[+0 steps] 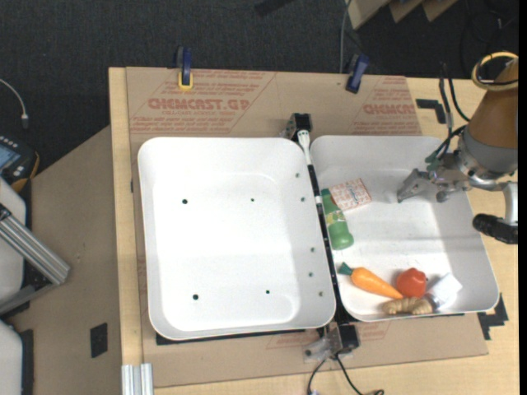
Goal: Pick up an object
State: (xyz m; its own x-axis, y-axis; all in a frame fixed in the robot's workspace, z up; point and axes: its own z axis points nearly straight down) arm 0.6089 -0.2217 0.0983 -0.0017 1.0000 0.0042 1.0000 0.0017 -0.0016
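Observation:
In the right bin (469, 257) lie several objects. A green bottle (336, 220) rests along the left wall, and a small pink-and-white packet (352, 194) sits just right of it. Near the front lie an orange carrot (372, 281), a red tomato (412, 281), a brown root (408, 306) and a white wrapper (445, 290). My gripper (422, 184) hangs over the bin's far right part. It is to the right of the packet and apart from every object.
The left bin (165, 220) stands beside the right one, and a black bar runs between them. Both sit on a brown cardboard sheet (247, 97) held by blue clamps at its far edge. The arm's orange band (498, 118) rises at the right.

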